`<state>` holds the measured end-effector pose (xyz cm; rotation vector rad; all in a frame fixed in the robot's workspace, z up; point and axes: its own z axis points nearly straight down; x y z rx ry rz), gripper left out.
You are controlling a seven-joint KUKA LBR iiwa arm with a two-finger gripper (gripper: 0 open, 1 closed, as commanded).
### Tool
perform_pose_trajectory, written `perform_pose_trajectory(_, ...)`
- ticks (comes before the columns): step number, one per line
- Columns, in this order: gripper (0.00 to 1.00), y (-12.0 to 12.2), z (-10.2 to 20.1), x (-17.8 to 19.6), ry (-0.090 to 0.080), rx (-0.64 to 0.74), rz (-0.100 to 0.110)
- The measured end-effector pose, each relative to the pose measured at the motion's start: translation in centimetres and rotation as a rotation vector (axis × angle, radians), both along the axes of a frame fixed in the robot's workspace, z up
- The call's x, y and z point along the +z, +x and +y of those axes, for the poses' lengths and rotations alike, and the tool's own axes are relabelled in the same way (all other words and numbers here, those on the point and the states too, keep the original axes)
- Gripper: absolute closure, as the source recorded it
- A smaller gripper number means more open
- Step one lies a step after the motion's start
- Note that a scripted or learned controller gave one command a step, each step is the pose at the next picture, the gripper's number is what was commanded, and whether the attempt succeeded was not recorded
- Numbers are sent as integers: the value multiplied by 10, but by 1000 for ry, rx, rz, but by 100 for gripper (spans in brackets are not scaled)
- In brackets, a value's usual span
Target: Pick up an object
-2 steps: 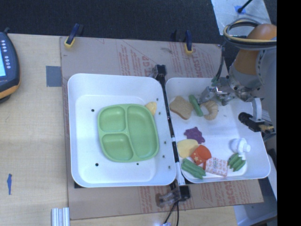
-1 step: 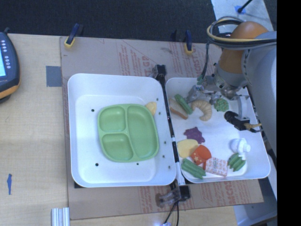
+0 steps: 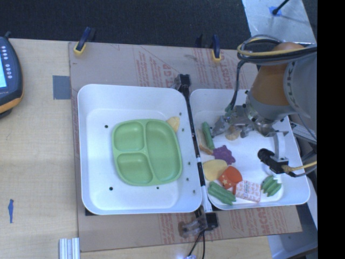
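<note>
My gripper (image 3: 233, 125) hangs low over the back of the right bin (image 3: 295, 198), under the grey wrist with its orange band. A small tan piece (image 3: 233, 134) lies right beneath it, partly hidden by the gripper. To its left sits a green and yellow strip (image 3: 206, 136), and below that a purple piece (image 3: 224, 155). Toward the bin's front lie a yellow piece (image 3: 213, 169), a red piece (image 3: 232, 175), a green pod (image 3: 221, 193), a red and white packet (image 3: 248, 191) and a small green item (image 3: 271, 185).
The left bin (image 3: 97, 193) holds a green divided plate (image 3: 146, 151) and a small yellow item (image 3: 173, 123) by its right wall. A black fitting with a cable (image 3: 271, 162) hangs from the arm over the right bin. A handheld controller (image 3: 8, 74) lies at the far left.
</note>
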<state>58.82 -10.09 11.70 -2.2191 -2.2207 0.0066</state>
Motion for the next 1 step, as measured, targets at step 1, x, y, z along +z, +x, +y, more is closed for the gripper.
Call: perform_pose_trajectory(1,0,63,-12,-22,-2,7,-13)
